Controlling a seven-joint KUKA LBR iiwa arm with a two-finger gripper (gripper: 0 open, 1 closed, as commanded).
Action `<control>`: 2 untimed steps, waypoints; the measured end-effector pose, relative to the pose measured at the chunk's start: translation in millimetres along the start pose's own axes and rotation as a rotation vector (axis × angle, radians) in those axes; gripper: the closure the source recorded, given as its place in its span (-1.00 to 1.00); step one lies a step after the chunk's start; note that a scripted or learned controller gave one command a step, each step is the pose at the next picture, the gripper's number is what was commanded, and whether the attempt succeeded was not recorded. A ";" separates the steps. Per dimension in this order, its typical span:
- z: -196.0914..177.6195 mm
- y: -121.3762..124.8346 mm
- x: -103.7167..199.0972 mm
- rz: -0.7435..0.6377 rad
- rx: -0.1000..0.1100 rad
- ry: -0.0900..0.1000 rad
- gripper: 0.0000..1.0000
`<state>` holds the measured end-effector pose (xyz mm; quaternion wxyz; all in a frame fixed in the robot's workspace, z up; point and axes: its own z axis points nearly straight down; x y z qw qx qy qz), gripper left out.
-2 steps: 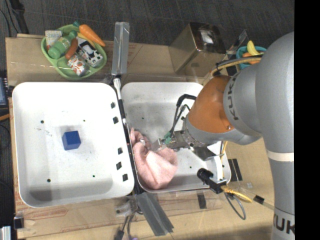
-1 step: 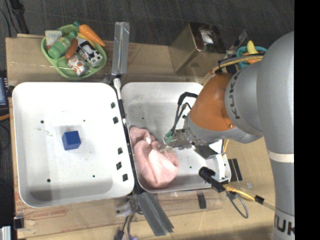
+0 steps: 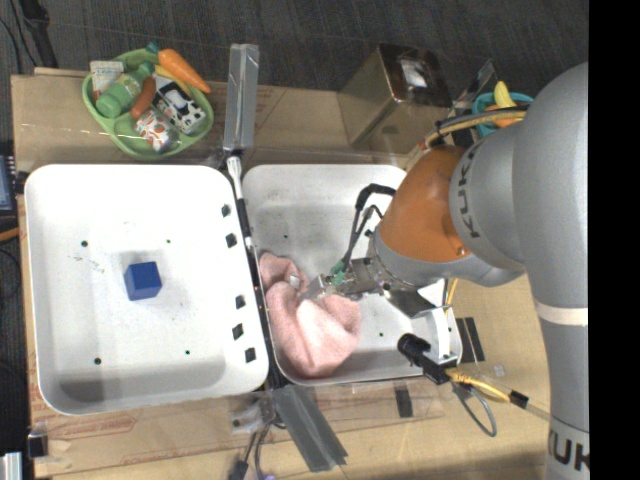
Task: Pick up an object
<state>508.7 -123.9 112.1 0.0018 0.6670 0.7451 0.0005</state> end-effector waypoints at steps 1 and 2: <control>17.5 8.4 -8.3 -0.084 -0.002 0.002 -1.00; 7.0 9.6 -8.0 -0.089 -0.004 0.002 1.00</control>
